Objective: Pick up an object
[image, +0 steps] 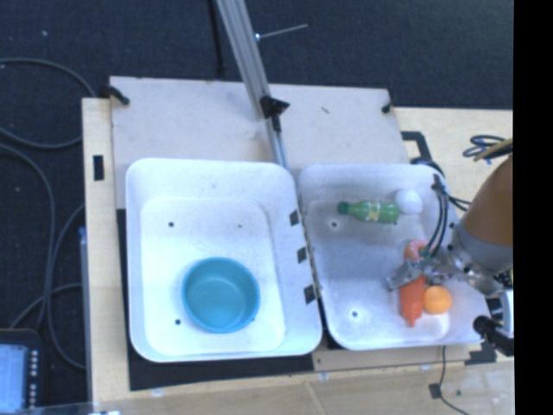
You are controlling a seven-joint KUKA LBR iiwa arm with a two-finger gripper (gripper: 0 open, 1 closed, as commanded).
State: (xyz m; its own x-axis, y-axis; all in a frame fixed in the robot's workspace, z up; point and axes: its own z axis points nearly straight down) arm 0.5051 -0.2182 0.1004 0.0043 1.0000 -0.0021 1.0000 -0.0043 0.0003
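Observation:
In the right bin (346, 258) a green bottle (370, 211) lies on its side near the far wall, with a white ball (408, 201) touching its right end. Near the front right corner lie an orange carrot-shaped piece (412, 303), an orange ball (438, 300), a white object (437, 323) and a small red piece (416, 250). My gripper (413, 273) reaches in from the right and sits low in this cluster, just above the carrot-shaped piece and beside the red piece. Parts of these objects are hidden by the wrist.
The left bin (155, 188) holds a blue bowl (221, 294) near its front. A slanted metal rail (246, 46) runs from the top down to the gap between the bins. Cables (441, 219) hang along the arm over the right bin's right side.

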